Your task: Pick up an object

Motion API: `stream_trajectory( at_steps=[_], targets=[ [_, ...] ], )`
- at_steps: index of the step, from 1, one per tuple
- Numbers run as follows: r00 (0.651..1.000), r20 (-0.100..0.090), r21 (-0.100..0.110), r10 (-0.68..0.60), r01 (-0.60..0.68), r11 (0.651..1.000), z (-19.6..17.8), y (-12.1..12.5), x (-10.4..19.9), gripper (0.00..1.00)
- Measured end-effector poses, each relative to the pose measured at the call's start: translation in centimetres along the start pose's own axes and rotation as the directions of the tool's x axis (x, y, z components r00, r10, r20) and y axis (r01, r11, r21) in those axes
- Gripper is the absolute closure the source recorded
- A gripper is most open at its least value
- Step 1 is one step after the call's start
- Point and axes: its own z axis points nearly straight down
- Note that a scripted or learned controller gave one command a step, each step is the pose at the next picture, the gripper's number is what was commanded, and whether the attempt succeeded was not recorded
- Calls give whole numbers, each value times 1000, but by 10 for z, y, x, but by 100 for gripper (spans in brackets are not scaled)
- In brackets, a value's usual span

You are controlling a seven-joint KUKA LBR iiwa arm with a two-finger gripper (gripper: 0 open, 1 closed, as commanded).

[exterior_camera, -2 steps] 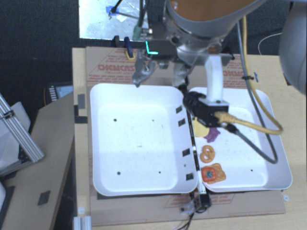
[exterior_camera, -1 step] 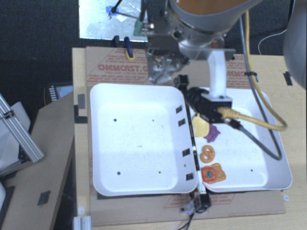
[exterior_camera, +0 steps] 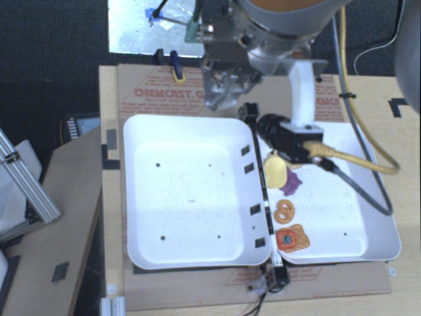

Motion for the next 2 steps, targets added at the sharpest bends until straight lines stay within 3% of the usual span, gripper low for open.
stream_trajectory(
  at_steps=[1, 2],
  targets=[
    [1000, 0, 1, 0, 0, 1000, 0, 0, 0, 0],
    [1000, 8, 5, 17, -17, 1000, 24, 49, -88, 0]
  ],
)
